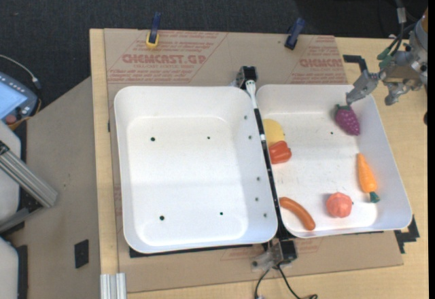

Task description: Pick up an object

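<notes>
The right bin (pixel 319 148) holds a purple bunch of grapes (pixel 347 119) near its back right corner, an orange carrot (pixel 366 174) by the right wall, and a pinkish round fruit (pixel 339 204) at the front. A sausage (pixel 298 213) lies at the front left, and a yellow piece (pixel 273 130) with a red pepper (pixel 279 152) sits against the left wall. My gripper (pixel 375 90) hovers at the bin's back right corner, just above and right of the grapes, open, with nothing between its fingers.
The left bin (pixel 183 168) sits beside the right one, divided from it by a black clamp strip (pixel 258 148). Cardboard (pixel 170 53) lies under both bins, with a yellow-blue clip (pixel 154 31) and a blue clip (pixel 295 32) at its back edge.
</notes>
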You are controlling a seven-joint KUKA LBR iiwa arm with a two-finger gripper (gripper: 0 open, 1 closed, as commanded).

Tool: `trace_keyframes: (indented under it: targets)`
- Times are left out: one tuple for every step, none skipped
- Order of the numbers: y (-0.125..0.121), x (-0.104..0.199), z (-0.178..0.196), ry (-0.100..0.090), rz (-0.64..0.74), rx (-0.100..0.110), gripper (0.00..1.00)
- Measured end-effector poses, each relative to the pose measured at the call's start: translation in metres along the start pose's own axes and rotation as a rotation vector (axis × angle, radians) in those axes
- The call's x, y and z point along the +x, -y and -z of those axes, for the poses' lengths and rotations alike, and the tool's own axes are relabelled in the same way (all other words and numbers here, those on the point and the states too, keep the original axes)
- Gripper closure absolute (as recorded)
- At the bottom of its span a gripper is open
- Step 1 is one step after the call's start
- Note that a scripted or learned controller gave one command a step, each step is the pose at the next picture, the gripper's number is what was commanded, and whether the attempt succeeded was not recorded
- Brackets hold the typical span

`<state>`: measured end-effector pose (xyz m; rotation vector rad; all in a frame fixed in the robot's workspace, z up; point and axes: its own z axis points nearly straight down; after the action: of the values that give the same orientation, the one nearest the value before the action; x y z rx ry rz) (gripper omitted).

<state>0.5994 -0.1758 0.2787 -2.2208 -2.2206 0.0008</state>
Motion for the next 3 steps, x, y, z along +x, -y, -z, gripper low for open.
trace_keyframes:
  targets:
    - [-0.001,0.000,0.011,0.002,0.001,-0.004,1.00]
    - [0.019,0.056,0.091,0.001,0.007,-0.012,1.00]
    - [0.035,0.109,0.123,0.000,0.006,-0.009,1.00]
